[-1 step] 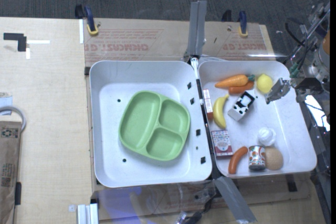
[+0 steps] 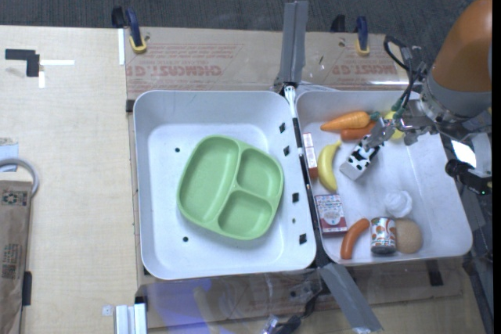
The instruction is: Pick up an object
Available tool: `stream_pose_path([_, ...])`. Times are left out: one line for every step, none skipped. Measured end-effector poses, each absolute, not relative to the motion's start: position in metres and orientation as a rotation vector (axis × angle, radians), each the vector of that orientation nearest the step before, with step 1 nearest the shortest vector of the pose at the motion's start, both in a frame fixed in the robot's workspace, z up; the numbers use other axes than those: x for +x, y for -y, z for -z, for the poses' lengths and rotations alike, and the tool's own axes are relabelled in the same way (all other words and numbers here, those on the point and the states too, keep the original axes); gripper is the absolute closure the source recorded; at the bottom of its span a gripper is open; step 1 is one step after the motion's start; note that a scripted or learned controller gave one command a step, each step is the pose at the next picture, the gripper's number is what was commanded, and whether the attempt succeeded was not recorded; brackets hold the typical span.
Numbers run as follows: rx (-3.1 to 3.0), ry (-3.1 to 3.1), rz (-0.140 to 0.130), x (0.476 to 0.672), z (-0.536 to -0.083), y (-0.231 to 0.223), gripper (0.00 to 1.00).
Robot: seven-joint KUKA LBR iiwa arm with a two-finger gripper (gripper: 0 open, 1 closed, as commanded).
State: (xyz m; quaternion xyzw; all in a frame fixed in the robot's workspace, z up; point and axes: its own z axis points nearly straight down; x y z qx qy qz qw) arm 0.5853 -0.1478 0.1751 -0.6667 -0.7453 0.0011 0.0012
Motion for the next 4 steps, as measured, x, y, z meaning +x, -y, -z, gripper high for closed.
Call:
stream_pose_path([-1.862,2.563,0.019,0.621,-0.116,0.109,0.0])
stream_pose_path([-1.666,2.662,-0.001,0.567,-0.164,0.116,0.0])
stream_pose_path([-1.694,2.632,-0.014,0.656,-0.096,0.139,0.0])
stream_pose_path([-1.73,2.625,0.001,0.628,-0.097,0.17,0.0])
